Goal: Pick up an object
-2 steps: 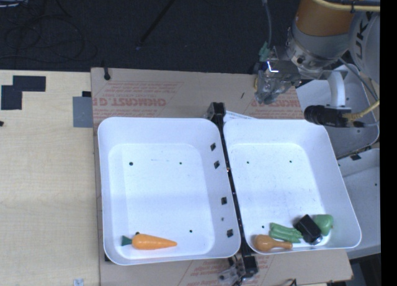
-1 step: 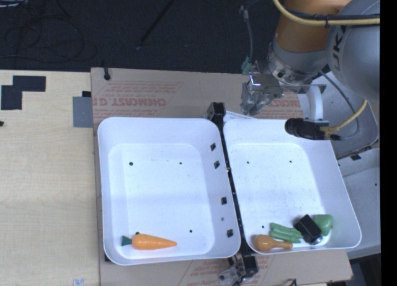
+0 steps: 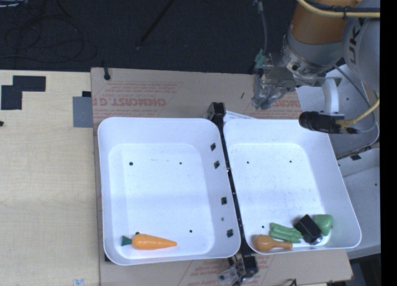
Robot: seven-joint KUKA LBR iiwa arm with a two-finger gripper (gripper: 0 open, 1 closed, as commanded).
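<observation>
The tool (image 3: 268, 95) hangs above the far edge of the right white bin (image 3: 347, 207); its state is unclear. An orange plastic carrot (image 3: 153, 241) lies near-left in the left white bin (image 3: 104, 173).

You have a pale wood-grain worktop (image 3: 43, 173) carrying a brown printed cardboard sheet (image 3: 161, 92). On that sheet sit two shallow white plastic bins, the left bin (image 3: 111, 154) and the right bin (image 3: 338, 179), side by side and joined by a black clip strip (image 3: 224, 173).
</observation>
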